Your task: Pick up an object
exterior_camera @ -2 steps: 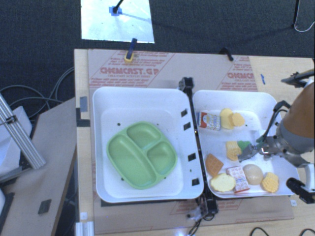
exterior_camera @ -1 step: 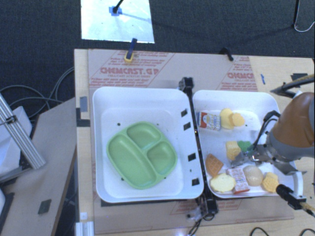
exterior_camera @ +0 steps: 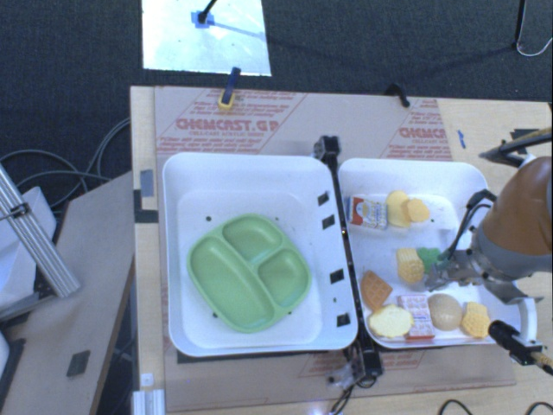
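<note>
**Gripper down in the right bin, among the toy food**

The gripper sits low in the right bin, right beside the corn cob and a green piece, with a beige potato-like lump just below it. Whether it is clenched or released, I cannot tell. "CHEMCAST" reads off the sheet under the bins. A green divided plate fills the left bin.

The arm is cut off at the three o'clock edge; the gripper is too blurred for its fingers to be told.
</note>
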